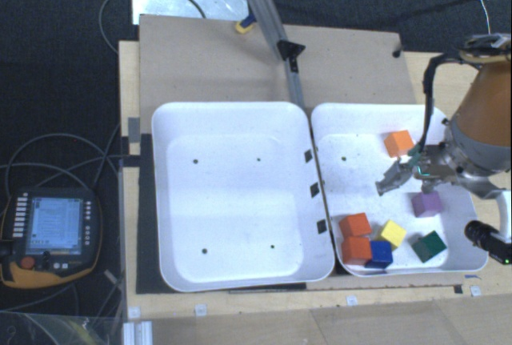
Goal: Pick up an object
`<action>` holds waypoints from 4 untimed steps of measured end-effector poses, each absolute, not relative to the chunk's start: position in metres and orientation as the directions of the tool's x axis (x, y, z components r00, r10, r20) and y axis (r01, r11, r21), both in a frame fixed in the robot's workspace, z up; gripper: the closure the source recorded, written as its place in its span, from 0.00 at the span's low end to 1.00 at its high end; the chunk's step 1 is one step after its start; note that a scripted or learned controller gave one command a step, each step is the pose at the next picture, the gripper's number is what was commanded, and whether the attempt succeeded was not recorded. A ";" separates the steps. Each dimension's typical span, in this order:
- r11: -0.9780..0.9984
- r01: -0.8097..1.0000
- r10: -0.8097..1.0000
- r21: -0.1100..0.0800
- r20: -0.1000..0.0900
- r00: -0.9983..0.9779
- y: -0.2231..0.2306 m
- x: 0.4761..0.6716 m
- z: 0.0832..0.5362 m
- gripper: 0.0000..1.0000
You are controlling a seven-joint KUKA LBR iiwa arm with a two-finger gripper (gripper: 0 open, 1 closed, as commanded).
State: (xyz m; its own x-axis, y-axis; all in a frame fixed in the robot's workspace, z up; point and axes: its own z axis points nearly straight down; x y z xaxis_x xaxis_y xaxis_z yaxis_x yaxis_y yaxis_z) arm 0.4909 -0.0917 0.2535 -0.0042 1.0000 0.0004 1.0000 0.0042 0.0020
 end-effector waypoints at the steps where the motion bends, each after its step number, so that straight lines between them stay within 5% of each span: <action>1: 0.003 1.000 1.000 0.003 0.000 -0.003 -0.092 0.491 0.254 0.00; 3: 0.002 1.000 1.000 -0.002 0.001 -0.002 -0.090 0.492 0.171 0.00; 4: 0.004 1.000 1.000 0.016 0.000 -0.004 -0.086 0.492 0.118 0.00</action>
